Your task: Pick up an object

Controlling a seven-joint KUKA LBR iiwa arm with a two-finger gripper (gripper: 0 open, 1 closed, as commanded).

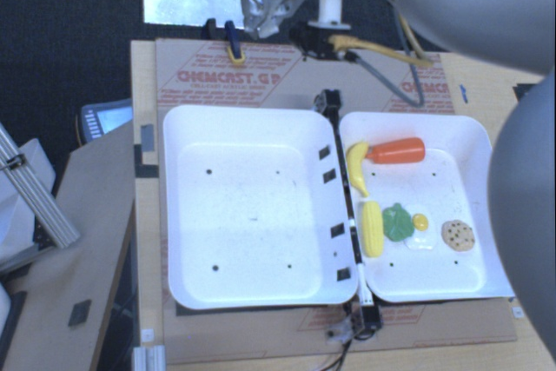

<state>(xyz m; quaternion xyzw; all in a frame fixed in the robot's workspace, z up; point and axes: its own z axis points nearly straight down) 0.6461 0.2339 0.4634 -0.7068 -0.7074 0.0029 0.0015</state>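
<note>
Above the bench's far edge, gripper (263, 9) hangs, grip unclear; right bin (486, 274) holds 6 toy foods

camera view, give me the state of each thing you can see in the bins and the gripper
gripper: raised behind the bins, nothing between its fingers
banana: lying in the right bin
carrot: lying flat, touching the banana
corn: lying by the divider
green leaf: flat, beside the corn
cookie: flat, apart
</note>
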